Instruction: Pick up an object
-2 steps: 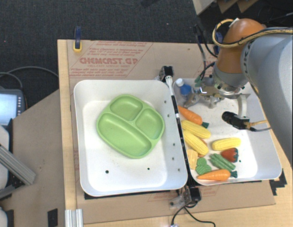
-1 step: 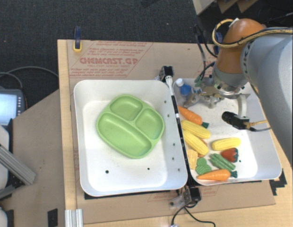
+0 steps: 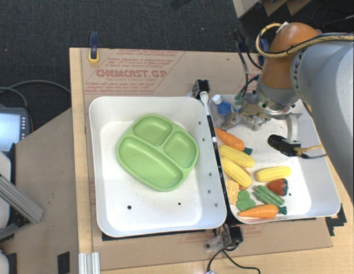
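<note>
The right bin (image 3: 314, 207) holds several toy foods. An orange carrot (image 3: 230, 139) lies near its left wall, with two yellow corn cobs (image 3: 236, 156) (image 3: 237, 173) below it. A third corn cob (image 3: 273, 173) lies further right, above a red piece (image 3: 278, 186). Green pods (image 3: 268, 196), a small green broccoli (image 3: 244, 201) and a second carrot (image 3: 258, 212) sit at the front. My gripper (image 3: 249, 117) hangs low over the bin's far end, just behind and to the right of the first carrot. Nothing shows held in it.
The left bin (image 3: 108, 204) holds a green divided plate (image 3: 158, 151). A small blue and white item (image 3: 220, 105) lies at the right bin's far left corner, next to the gripper. The big grey arm (image 3: 331, 90) covers the right bin's far right side.
</note>
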You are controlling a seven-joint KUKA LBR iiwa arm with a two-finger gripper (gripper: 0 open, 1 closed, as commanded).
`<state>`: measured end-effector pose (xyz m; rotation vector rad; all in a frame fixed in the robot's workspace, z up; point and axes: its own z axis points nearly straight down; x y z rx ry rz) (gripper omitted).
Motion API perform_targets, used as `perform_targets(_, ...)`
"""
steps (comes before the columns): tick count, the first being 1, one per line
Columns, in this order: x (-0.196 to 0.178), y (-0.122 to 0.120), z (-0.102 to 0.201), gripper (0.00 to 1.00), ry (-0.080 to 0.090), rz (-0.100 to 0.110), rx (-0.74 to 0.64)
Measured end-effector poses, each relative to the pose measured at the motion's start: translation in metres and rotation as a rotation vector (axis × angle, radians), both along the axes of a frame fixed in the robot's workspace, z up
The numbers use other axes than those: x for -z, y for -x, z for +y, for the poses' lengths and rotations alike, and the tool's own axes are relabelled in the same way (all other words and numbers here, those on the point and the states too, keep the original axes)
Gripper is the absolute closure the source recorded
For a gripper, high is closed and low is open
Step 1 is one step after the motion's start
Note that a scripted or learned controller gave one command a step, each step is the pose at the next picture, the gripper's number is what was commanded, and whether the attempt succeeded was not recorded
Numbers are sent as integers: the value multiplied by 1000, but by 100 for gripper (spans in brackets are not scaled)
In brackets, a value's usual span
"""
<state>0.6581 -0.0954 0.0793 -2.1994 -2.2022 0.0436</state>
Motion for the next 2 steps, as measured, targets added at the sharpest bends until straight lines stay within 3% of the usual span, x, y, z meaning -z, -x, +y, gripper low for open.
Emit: perform_targets(2,0,0,-2,0,-4,0,-2)
